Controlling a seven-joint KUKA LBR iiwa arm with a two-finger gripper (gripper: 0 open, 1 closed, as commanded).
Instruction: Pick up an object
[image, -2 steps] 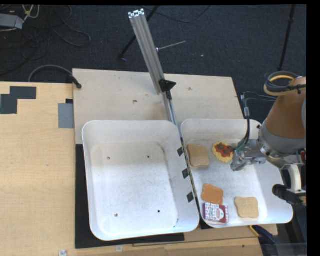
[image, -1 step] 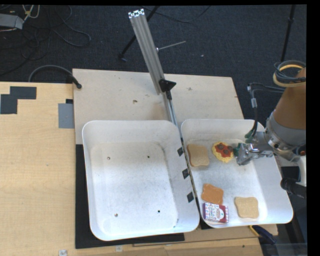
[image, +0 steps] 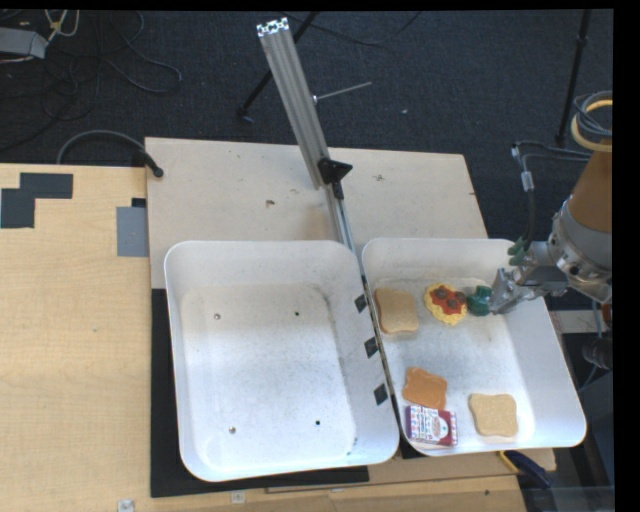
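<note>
Two white bins side by side; the right bin holds all items. Gripper sits low at that bin's far right, beside a green piece touching the yellow-red toy; grip state can't be made out. Bread slice left; orange slice, packet, tan slice near.

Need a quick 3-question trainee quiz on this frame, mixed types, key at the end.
1. True or false: every loose item lies in the right bin.
2. Which item is nearest the gripper? A) yellow and red toy B) red and white packet C) orange-brown slice
3. How many pale bread-like slices are there, counting the one by the divider and the one in the near right corner?

Key: 1 true; 2 A; 3 two.
</note>
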